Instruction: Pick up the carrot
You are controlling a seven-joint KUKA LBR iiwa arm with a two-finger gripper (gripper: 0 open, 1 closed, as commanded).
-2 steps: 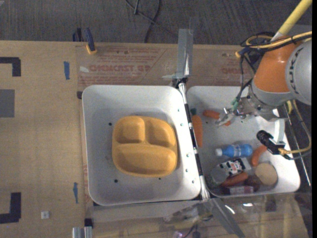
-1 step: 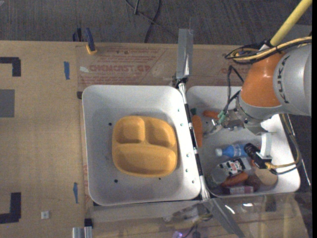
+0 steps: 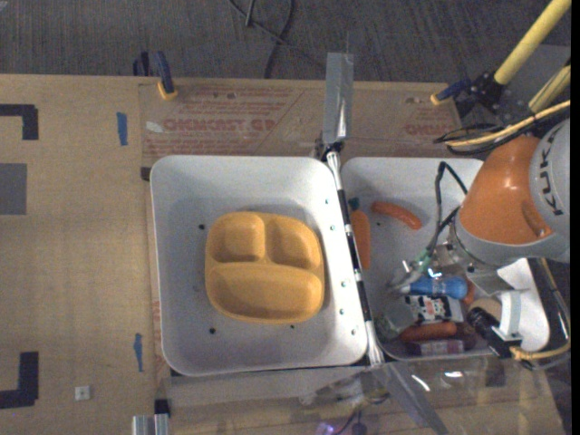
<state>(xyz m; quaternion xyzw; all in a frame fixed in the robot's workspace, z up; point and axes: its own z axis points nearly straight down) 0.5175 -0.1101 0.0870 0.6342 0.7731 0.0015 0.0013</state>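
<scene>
The carrot (image 3: 361,237) is a slim orange piece lying lengthwise against the left wall of the right bin (image 3: 362,175). The arm reaches in from the right, its orange band above the bin's right half. My gripper (image 3: 419,275) hangs low over the middle of the right bin. It is to the right of the carrot and a little nearer the front, with a gap between them. Nothing of the carrot is at the gripper.
A yellow divided plate (image 3: 265,266) lies in the left bin (image 3: 172,243). The right bin also holds an orange-red sausage-like piece (image 3: 397,214), a blue-and-white item (image 3: 440,289), a dark packet (image 3: 433,310) and a brown sausage (image 3: 431,332). Cables run at the back right.
</scene>
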